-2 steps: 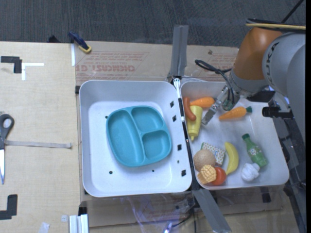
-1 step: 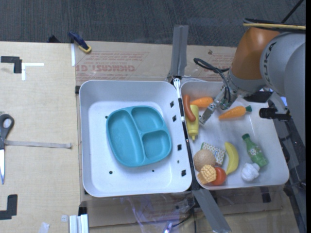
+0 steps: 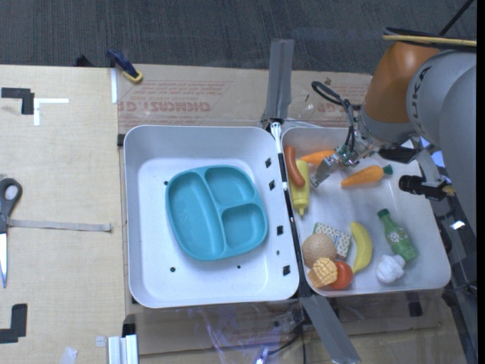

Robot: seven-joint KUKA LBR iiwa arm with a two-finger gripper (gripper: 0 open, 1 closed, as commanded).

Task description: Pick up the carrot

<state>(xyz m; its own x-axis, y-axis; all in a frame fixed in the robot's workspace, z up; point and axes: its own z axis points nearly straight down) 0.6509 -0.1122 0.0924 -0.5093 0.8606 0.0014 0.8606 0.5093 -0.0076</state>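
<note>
- Arm [image 3: 424,89] enters from 3 o'clock, grey with an orange band, wrist over the top of the right bin [image 3: 436,275].
- Gripper [image 3: 327,167] hangs low in the right bin's 11 o'clock corner; 1 grey finger visible pointing toward 7 o'clock, cannot tell how far it is open, nothing seen clamped in it.
- Carrot [image 3: 364,176] lies flat on the bin floor just at 3 o'clock of the gripper, green tip toward 3 o'clock, apart from the finger.
- Second orange piece [image 3: 317,157] at 11 o'clock of the gripper, near the bin's top wall.
- Hot dog [image 3: 291,165] and yellow corn-like piece [image 3: 301,192] along the bin's left wall.
- Banana [image 3: 363,246], green bottle [image 3: 397,236], white garlic-like thing [image 3: 390,269] in the lower half.
- Brown round thing [image 3: 318,247], tomato [image 3: 342,276], yellow bumpy piece [image 3: 323,270] at 7 o'clock corner.
- Left bin [image 3: 144,264] holds a blue 3-section plate [image 3: 218,212].
- Scissors [image 3: 6,203] at 9 o'clock on the bench.
</note>
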